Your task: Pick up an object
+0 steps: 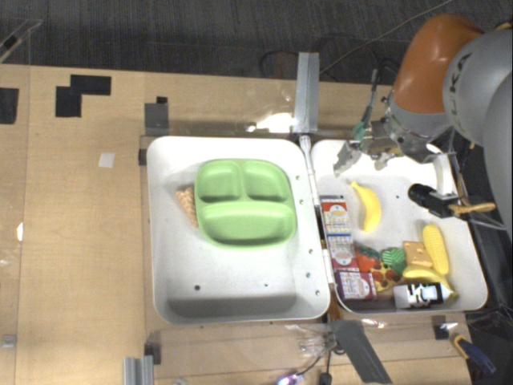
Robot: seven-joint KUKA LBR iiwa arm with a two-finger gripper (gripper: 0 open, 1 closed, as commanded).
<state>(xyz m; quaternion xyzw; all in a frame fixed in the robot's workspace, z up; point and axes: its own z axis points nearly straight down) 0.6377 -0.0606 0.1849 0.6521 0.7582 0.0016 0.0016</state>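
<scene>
A pale wooden bench stands before dark carpet, and on it two white bins sit side by side, touching along a metal rail.

From the camera above, the left bin holds a green divided plate, with a tan waffle-like piece tucked against the plate's left edge.

The arm comes in from the right, and its gripper hangs over the far left corner of the right bin. I can't tell how far open it is, or whether it has hold of anything.

A banana lies just below the gripper, apart from it. Red and white cartons line that bin's left wall. A corn cob rests near the right wall, a small green toy sits mid-bin, and a black and white bottle lies along the near wall.
</scene>
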